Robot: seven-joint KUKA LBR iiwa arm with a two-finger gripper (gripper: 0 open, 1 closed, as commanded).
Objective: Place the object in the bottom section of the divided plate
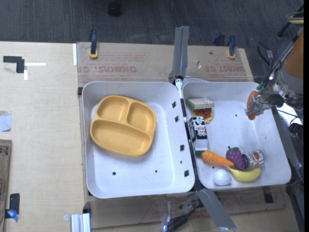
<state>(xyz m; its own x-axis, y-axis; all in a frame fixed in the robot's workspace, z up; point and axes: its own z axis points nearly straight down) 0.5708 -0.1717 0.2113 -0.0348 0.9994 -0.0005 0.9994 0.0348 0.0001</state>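
A small orange-red object (251, 99) is seen at the right edge of the right bin (241, 124), against the gripper (252, 111); whether the jaws are spread or pinching it cannot be told. The yellow divided plate (123, 124) is set in the far-left part of the left bin (145, 178). A carrot (217, 157), grapes (235, 156), banana (244, 174) and can (254, 157) are clustered near the right bin's near edge.
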